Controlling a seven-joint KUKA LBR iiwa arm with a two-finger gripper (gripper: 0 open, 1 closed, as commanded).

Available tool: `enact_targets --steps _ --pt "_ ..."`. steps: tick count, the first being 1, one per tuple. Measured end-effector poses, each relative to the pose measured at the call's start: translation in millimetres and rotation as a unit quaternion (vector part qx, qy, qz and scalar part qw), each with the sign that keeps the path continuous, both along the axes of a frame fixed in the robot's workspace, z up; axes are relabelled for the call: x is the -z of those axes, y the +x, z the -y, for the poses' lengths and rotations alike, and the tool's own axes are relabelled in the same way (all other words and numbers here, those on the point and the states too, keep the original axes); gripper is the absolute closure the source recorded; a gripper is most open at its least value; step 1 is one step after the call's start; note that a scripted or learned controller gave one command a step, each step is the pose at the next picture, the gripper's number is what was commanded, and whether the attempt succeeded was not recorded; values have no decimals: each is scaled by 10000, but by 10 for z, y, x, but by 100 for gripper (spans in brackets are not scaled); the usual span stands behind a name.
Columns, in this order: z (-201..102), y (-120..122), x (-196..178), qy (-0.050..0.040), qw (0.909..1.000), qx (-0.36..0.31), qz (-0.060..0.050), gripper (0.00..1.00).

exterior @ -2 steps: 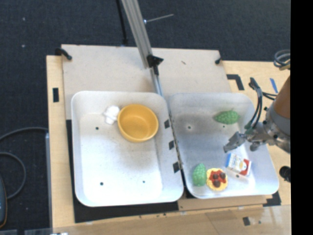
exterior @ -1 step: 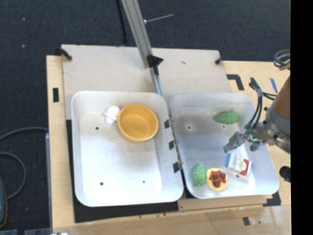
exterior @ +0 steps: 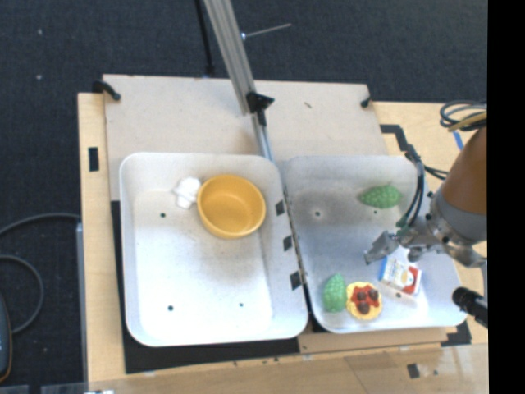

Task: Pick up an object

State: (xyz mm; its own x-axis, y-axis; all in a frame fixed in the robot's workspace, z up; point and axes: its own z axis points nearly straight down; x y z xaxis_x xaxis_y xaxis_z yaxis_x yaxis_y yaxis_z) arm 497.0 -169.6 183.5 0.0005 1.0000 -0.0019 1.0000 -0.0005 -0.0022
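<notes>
Left bin, white and shallow, holds two things up near its back edge: a small white crumpled object, and just right of it and touching, a yellow-orange bowl, upright, open side up. Rest of that bin floor is bare with grey scuffing. A grey metal pole slants down from top of frame and ends at a black clamp by the seam between bins. Right bin sits flush against the left one. In it: a green bumpy object near the back, a second green bumpy object at the front edge, and just right of that, close or touching, a small round yellow item with dark red pieces on top. Further right a small red-white-blue carton lies flat, near the front right corner. Arm comes in from the right, orange band visible, wrist over the right bin. Gripper hangs directly above and just left of the carton, grey finger tip pointing left; fingers look close together, but cannot tell for sure whether they are spread or pressed, nothing visibly between them. Carton partly covered by the gripper body.
</notes>
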Motion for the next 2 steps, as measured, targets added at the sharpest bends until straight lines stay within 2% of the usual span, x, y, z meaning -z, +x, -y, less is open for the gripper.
enact_targets --steps 1,2 --pt "68 77 535 2 10000 5 11 0" --pt "116 97 787 -38 10000 19 57 0"
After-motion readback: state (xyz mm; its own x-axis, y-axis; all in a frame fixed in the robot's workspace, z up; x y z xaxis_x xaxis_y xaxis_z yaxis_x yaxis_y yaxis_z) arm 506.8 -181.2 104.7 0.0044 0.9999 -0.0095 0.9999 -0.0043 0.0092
